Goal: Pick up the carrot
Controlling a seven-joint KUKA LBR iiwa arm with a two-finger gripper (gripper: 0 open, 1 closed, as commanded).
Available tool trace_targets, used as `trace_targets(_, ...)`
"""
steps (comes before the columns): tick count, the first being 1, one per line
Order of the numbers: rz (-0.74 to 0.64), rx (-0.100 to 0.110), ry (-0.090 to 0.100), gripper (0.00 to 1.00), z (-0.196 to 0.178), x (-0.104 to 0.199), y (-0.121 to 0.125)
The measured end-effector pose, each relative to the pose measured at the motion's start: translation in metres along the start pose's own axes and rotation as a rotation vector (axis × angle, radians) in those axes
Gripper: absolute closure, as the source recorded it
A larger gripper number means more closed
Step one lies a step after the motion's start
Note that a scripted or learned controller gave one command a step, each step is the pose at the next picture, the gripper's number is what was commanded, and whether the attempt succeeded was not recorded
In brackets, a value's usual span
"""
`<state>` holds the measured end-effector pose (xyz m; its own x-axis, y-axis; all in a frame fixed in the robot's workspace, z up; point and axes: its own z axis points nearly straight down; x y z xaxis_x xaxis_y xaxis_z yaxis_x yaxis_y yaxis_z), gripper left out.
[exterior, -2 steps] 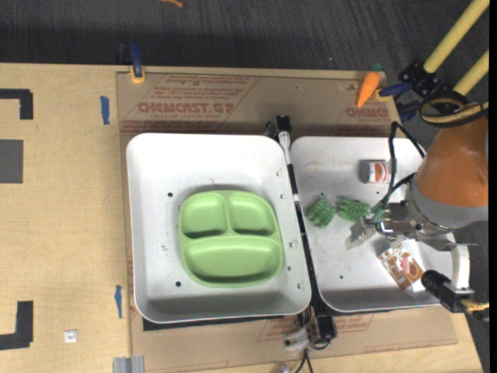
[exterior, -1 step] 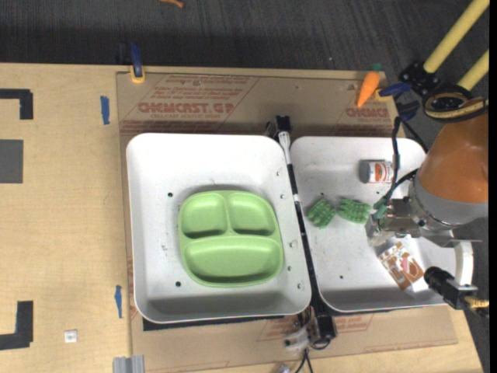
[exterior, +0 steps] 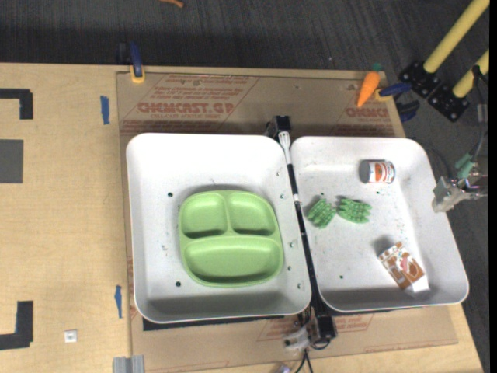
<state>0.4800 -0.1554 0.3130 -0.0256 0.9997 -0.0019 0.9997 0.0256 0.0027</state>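
Carrot (exterior: pixel 368 90): a small orange one with a green top lay slanted at the upper right of the frame. It rested on the brown board behind the right bin (exterior: pixel 436 235), outside both bins and just beside a blue clamp (exterior: pixel 394 90). It looked light, stiff and smooth, likely a toy. Because it tapers, the thicker middle near the green top seemed the surest place to grip, taken across its length.

From the left, the left bin (exterior: pixel 147 208) held a green divided plate (exterior: pixel 229 238). The right bin held two green leafy toys (exterior: pixel 338 210), a small can (exterior: pixel 377 172) and a packet (exterior: pixel 404 268). The gripper's state and the arm's pose could not be told.
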Motion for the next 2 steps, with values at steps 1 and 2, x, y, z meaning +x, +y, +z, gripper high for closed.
trace_targets(1, -0.076, 0.0, 0.001, 1.0, 0.027, 0.05, 0.08)
trace_targets(2, -0.168, -0.001, 0.001, 1.0, 0.069, 0.073, 0.139)
